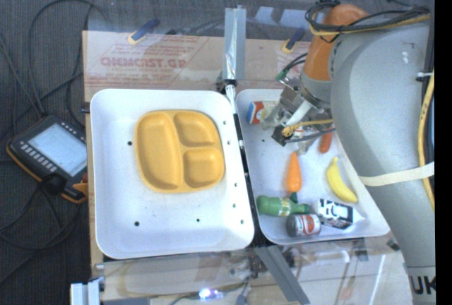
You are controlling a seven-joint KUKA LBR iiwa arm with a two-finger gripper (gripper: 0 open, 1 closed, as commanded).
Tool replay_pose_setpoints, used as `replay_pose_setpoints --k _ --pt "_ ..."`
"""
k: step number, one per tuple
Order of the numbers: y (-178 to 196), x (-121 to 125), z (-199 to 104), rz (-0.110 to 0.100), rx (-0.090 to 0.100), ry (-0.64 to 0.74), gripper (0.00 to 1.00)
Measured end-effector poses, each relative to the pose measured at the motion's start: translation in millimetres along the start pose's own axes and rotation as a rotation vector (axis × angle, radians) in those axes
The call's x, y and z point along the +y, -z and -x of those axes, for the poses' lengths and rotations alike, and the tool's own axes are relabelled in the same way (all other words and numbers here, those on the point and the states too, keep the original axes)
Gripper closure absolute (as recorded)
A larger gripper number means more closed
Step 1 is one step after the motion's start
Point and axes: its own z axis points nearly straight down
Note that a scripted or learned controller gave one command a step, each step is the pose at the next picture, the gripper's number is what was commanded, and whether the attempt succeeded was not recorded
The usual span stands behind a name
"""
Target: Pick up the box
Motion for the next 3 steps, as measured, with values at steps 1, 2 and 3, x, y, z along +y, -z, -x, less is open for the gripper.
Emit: replay_pose_setpoints --k 1,2,3 --pt "9.5 0.4 -5.4 0.020 0.014 0.002 1.00" --pt "9.2 0.0 -5.8 0.019 0.013 0.003 0.00" --pt "17.1 -0.9 -5.1 0.018 0.008 0.005 1.00"
